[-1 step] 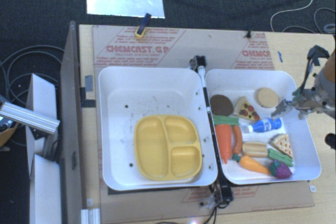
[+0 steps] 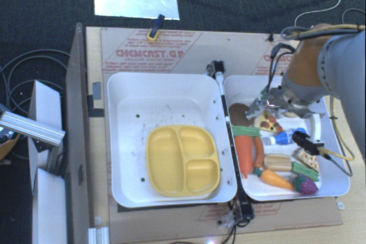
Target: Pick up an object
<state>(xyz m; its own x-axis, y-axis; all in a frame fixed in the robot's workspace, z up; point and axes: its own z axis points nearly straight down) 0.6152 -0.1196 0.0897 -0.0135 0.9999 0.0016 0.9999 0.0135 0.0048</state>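
Note:
My gripper [image 2: 258, 107] hangs low over the upper part of the right bin [image 2: 337, 180], which holds several toy foods. A pizza slice [image 2: 269, 122] lies just below the gripper, and a brown round piece [image 2: 238, 114] lies to its left. Nearer the front are a large carrot [image 2: 244, 155], a red sausage [image 2: 259, 150], a blue piece [image 2: 282, 138], a bun [image 2: 278, 162], a small carrot [image 2: 275, 180] and purple grapes [image 2: 307, 185]. I see nothing lifted off the bin floor by the gripper.
The left bin [image 2: 131, 106] holds a yellow divided plate [image 2: 183, 160]. A black divider rail [image 2: 224, 117] runs between the bins. The arm's grey body and orange band [image 2: 303, 63] cover the right bin's far right corner. Cables trail over its right side.

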